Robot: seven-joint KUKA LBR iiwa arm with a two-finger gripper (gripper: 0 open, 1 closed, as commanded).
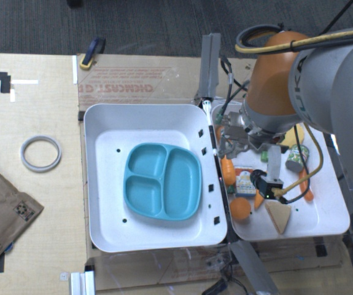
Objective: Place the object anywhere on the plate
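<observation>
A light blue plate (pixel 162 181) with three compartments lies in the middle of the left white bin (pixel 102 134). My gripper (pixel 248 145) hangs over the left part of the right bin (pixel 329 217), under the orange wrist band, and the arm's body covers most of it. Below and beside it lie toy foods: an orange carrot-like piece (pixel 227 171), an orange ball (pixel 240 209), a small printed box (pixel 245 183) and a tan wedge (pixel 279 217). Nothing lies on the plate.
A yellow piece (pixel 296 137), a grey-green piece (pixel 296 159) and a thin orange piece (pixel 307 191) lie at the right bin's right side. Black cables loop over that bin. A tape ring (pixel 41 153) and a brown box (pixel 1 217) sit on the bench at left.
</observation>
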